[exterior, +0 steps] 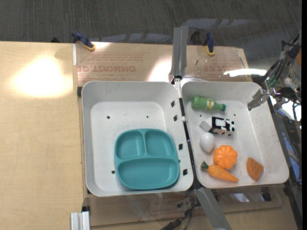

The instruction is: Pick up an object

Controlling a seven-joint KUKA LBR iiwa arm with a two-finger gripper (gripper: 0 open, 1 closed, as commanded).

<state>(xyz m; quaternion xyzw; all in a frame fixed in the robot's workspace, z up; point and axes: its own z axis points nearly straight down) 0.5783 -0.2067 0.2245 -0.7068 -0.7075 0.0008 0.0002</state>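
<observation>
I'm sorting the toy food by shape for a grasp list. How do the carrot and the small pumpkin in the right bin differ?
The carrot is long and tapered, while the pumpkin is round and ribbed. The carrot lies flat on its side, pointing toward the bin's front right; the pumpkin sits upright with its stem up. The carrot has a green tip at its left end; the pumpkin's stem looks orange. Both are orange and lie next to each other.
</observation>
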